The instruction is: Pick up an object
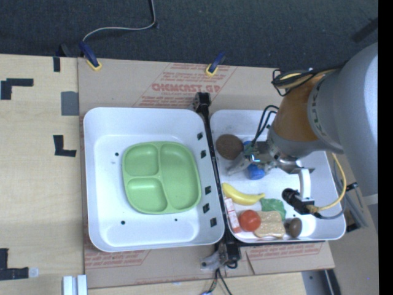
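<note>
My gripper point(250, 160) reaches down into the right bin point(325, 165), just right of a brown round object point(229, 145) and directly over a small blue object point(255, 171). The blue object touches or lies right under the gripper's tip; whether it is gripped I cannot tell. Nearer the front lie a yellow banana point(241, 194), a red tomato point(249, 219), a green leafy piece point(274, 205), a slice of bread point(269, 227) and a dark brown piece point(295, 227). The grey arm with its orange band point(295, 112) hides the bin's back right part.
The left bin point(104, 140) holds a green divided plate point(162, 177). A small red-and-white packet point(231, 213) lies by the wall between the bins. Cables loop around the wrist at the right.
</note>
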Controlling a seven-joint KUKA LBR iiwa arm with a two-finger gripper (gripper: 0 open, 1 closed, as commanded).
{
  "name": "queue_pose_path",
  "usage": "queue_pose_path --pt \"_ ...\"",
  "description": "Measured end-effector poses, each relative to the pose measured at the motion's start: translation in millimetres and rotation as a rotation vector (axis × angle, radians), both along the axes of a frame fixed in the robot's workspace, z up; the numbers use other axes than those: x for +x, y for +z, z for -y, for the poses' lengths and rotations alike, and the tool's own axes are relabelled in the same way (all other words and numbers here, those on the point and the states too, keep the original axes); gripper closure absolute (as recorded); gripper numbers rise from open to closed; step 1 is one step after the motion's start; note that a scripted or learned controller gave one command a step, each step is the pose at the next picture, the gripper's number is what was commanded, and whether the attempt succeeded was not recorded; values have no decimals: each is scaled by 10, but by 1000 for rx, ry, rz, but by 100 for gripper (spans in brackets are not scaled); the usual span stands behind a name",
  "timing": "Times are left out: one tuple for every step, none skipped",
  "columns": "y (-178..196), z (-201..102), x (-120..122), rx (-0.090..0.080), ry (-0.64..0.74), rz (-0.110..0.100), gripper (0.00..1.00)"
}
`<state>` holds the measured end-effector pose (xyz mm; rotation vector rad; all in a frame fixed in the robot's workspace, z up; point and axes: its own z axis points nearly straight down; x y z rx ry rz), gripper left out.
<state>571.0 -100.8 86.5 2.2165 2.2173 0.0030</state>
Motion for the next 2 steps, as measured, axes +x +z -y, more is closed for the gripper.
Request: queue_pose_path --pt "95 5 -1 -1 0 -1 100" --pt "977 -670 -128 4 2 -6 100"
